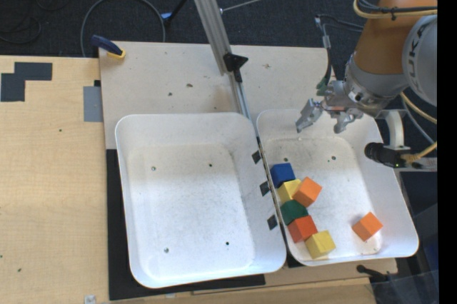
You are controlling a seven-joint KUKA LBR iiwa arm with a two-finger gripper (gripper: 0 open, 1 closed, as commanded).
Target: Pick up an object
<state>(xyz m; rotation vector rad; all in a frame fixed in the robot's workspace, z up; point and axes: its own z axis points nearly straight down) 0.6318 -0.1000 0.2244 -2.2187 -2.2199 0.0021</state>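
Observation:
My gripper (325, 122) hangs above the far part of the right bin (389, 185), its two fingers spread open with nothing between them. A cluster of blocks lies along the bin's left wall: a blue one (283, 173), a yellow one (288, 190), an orange one (308, 191), a green one (293, 210), a red one (303, 228) and another yellow one (320, 243). A lone orange block (367, 225) sits near the bin's front right corner. All the blocks are well in front of the gripper.
The left bin (186, 203) adjoins the right one. A slanted aluminium bar (211, 17) rises from the divider between the bins. A wooden tabletop (46, 181) stretches to the left.

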